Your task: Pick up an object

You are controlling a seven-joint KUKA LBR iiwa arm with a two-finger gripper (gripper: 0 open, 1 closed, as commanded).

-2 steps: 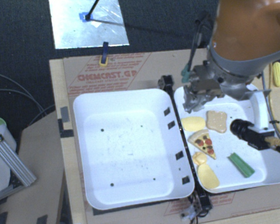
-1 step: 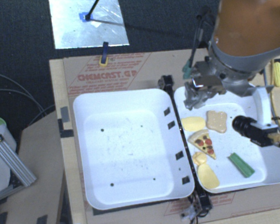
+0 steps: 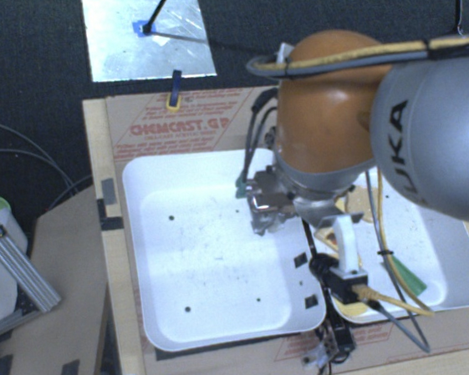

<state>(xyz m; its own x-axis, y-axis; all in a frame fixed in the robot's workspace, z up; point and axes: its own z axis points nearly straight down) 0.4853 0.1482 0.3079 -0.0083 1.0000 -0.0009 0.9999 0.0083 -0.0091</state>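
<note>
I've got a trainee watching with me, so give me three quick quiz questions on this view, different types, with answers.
1. True or false: the arm is above the boundary between the two bins.
2. Which bin holds the green object? A) left bin B) right bin
3. Fill in: the board under the bins bears ___ lettering.

Key: 1 true. 2 B, the right bin; the left bin shows only dark specks. 3 red.

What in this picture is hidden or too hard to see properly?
- Right bin: most of its floor is covered by the arm.
- Green object: partly behind cables, too small to identify.
- Claw: seen from above, its fingertips are unclear.
</note>
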